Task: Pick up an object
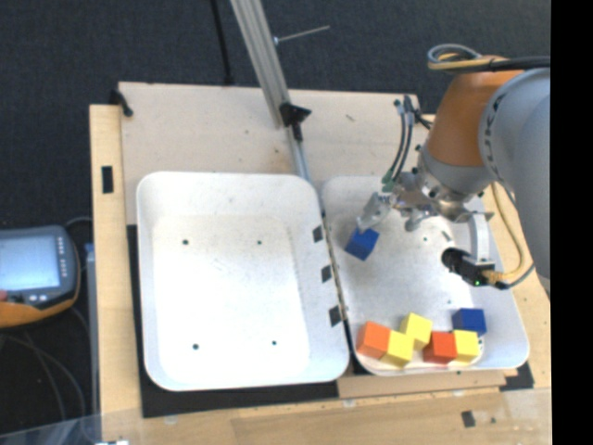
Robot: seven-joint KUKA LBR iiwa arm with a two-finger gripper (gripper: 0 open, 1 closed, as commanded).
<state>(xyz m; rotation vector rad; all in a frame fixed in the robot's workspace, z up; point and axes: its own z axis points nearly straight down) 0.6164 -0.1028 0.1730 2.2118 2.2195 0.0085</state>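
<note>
Over the right bin (519,341), the gripper (374,217) hangs — a blue cube (362,244) pinched between its fingertips.

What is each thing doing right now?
Gripper: over the right bin, by the blue block.
Blue block: tilted, under the fingertips.
Block pile: resting at the near edge of the right bin.
Left bin: lying flat.
</note>
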